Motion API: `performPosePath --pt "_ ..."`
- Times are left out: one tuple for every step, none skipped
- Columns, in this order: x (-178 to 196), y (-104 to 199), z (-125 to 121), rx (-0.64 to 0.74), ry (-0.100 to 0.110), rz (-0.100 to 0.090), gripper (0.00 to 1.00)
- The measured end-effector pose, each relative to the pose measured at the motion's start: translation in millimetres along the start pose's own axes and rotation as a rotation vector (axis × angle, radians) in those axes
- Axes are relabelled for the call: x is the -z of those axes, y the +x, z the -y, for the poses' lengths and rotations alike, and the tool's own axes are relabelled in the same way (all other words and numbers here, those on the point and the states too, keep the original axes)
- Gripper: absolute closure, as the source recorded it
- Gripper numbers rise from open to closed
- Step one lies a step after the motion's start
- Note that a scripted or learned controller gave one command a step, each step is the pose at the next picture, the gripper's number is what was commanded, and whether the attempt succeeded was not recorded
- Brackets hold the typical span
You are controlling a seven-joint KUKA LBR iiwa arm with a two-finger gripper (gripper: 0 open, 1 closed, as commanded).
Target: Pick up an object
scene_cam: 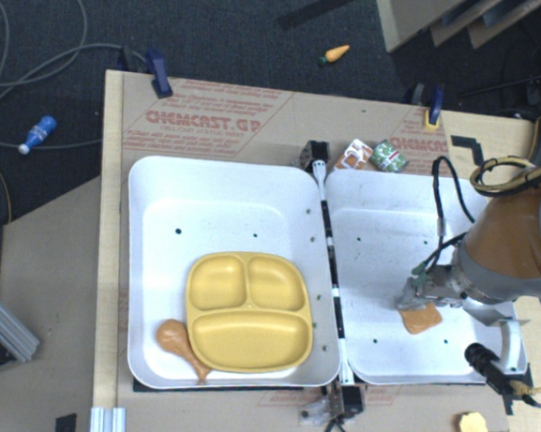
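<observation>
While poised low in the right bin (383, 220), with the gripper (423, 297) directly over the tan flat piece (421, 319): best to descend straight, centre on the piece, close gently. Finger state impossible to judge from this angle. Piece lying just beneath and slightly toward the near rim, long axis apparently slanting from near-left to far-right, no clear pointing end.

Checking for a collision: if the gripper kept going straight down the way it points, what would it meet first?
Most likely the flat brown object directly beneath the gripper in the right bin; depth is unclear, so they may already touch.
</observation>
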State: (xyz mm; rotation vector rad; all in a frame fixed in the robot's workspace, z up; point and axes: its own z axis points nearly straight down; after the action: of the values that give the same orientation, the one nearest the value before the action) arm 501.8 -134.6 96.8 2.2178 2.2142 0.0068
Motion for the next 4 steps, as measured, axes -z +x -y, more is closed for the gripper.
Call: performPosePath --pt "67.8 -42.8 -4.7 -0.001 0.003 0.002 1.00" --pt "63.9 -40.2 -4.1 0.001 0.008 -0.002 0.00" --pt "-15.1 4.5 20.0 0.004 0.009 -0.002 0.00" --pt "0.1 1.2 17.2 0.000 0.000 0.003 1.00"
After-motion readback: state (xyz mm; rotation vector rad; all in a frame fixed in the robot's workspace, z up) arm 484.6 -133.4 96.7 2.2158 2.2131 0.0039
